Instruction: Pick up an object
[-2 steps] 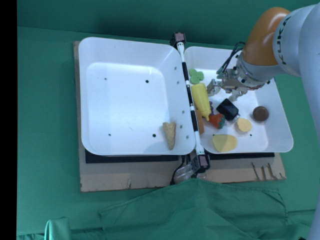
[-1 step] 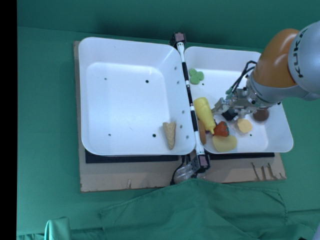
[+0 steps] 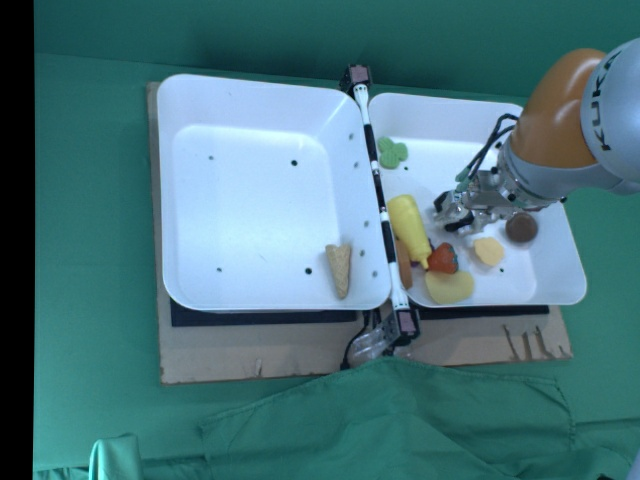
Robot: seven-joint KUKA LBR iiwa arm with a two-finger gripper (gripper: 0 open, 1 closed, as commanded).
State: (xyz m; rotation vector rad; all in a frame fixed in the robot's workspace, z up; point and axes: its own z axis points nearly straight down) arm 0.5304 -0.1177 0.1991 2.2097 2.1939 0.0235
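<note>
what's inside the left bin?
The left bin holds one thing: a tan cone near its lower right corner. Small dark dots mark its floor. Nothing there is covered.

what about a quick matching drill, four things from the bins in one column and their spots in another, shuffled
Things:
1. ice cream cone
2. green clover piece
3. brown round piece
4. yellow bottle

Places:
A. right bin, far corner by the divider
B. left bin, near edge
C. right bin, along the divider, beside the strawberry
D. right bin, under the arm's wrist, on the arm's side of the hand

Pairs: 1-B, 2-A, 3-D, 4-C
</note>
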